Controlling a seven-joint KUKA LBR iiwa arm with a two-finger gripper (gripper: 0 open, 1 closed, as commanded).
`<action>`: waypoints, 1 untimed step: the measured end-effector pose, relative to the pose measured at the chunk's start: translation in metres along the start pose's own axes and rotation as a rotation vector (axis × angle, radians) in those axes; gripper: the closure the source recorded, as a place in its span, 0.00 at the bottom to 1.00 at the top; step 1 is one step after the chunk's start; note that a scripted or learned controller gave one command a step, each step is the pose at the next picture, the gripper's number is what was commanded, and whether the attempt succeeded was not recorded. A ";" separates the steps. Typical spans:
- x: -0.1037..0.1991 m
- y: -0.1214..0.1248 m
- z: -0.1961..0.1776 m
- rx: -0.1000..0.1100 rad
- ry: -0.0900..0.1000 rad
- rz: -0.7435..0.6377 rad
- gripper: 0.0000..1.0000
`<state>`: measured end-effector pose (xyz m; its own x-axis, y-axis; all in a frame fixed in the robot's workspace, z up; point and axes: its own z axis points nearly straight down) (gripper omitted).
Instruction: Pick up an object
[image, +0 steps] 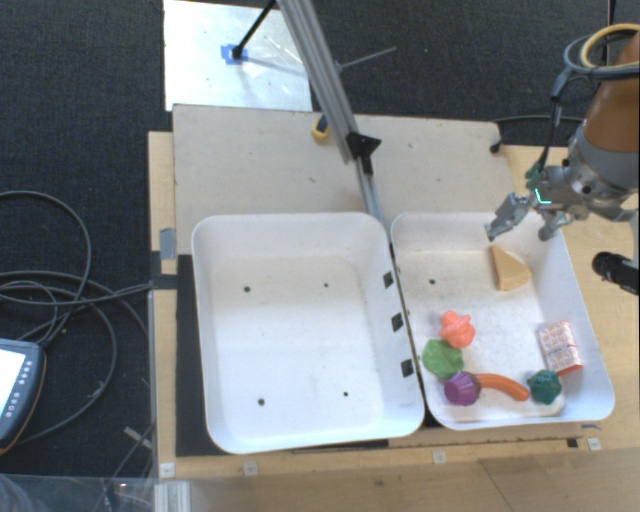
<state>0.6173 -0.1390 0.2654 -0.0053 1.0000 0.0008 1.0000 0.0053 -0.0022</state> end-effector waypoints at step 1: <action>0.000 0.001 -0.002 -0.004 -0.001 -0.001 0.00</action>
<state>0.6180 -0.1390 0.2677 -0.0060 1.0000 0.0001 1.0000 0.0060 0.0015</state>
